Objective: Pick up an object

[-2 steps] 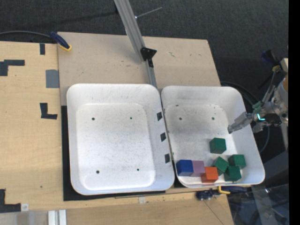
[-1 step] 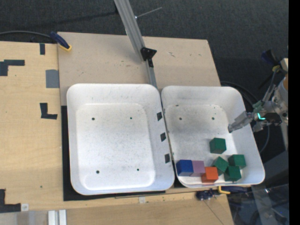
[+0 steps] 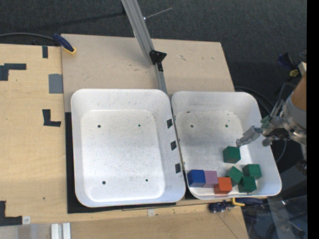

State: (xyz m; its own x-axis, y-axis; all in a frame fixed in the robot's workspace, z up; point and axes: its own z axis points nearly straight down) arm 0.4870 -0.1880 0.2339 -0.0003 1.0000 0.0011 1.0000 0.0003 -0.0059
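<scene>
Gripper [image 3: 255, 135] at right edge of frame, over right bin [image 3: 214, 101], one grey finger [image 3: 245, 137] slanting down-left toward lone green block [image 3: 231, 154]. Finger tip just above-right of that block; contact cannot be told. Jaw opening cannot be told; nothing seen held between fingers.

Remaining blocks clustered at lower right of right bin: blue block [image 3: 196, 177], lilac block [image 3: 211, 177], orange block [image 3: 224, 184], three more green blocks [image 3: 247, 183] close together. Left bin [image 3: 119, 143] at centre of frame.
</scene>
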